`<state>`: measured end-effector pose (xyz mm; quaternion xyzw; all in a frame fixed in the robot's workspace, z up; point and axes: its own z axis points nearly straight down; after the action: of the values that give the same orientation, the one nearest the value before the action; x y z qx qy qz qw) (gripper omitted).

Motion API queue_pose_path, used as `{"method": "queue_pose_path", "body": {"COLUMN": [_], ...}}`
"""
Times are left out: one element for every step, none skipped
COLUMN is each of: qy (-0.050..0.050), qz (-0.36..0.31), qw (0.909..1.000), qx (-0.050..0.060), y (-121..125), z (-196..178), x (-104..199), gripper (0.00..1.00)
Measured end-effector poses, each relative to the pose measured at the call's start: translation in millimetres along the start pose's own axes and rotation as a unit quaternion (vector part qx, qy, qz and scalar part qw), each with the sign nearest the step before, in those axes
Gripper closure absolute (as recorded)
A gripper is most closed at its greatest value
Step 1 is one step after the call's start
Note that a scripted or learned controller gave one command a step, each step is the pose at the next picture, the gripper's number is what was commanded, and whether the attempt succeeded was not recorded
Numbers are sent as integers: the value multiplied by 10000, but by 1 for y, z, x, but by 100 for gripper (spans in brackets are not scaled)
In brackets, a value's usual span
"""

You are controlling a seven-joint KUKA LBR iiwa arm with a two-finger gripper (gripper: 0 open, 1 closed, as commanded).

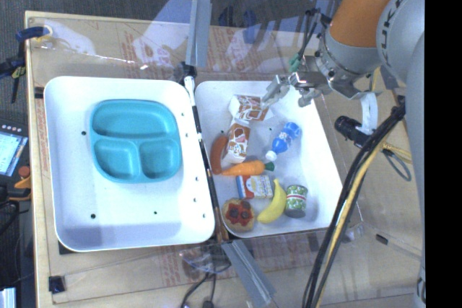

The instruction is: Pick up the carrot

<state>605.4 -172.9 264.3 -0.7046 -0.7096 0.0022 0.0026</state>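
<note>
Arm (401,18): smooth grey rounded casing, dark lettering on shell, broad glossy orange band (361,0) above wrist. Below band, grey metal wrist block, thin wires beside it. Black and yellow cables (354,184) beneath band. Gripper (289,86): pale metallic, slim fingers.

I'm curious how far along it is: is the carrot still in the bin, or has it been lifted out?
Still in. The carrot lies flat in the right bin, apart from the hand.
</note>
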Motion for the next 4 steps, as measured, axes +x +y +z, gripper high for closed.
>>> {"method": "queue_pose_path", "body": {"qy": [-3,1,-1,-2], "qz": [-161,-805,-819,-820], "qw": [9999,9968,9966,9966], "qx": [-1,-4,7,5], "y": [-22,-58,-58,-58], "z": [82,175,166,166], "x": [39,47,46,46], "gripper": [0,0,100,0]}}
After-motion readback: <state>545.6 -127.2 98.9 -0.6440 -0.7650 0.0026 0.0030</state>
